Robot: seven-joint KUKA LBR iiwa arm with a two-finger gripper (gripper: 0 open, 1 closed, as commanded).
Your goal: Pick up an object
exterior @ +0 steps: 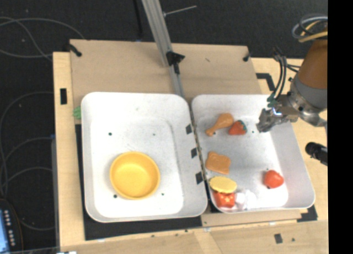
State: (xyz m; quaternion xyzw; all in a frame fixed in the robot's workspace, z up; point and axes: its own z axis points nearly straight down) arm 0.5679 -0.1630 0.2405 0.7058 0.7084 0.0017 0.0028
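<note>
My gripper [266,122] hangs at the right of the frame, over the right bin's [292,192] upper right part; whether it is apart or together I cannot tell. The strawberry [237,128] and drumstick [219,123] lie just left of it, the likeliest picks because they're nearest. A yellow bowl [134,174] sits lower left.

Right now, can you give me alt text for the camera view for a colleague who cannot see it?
The gripper hovers over the right bin, near a strawberry and a chicken drumstick. The left bin holds a yellow bowl.
</note>
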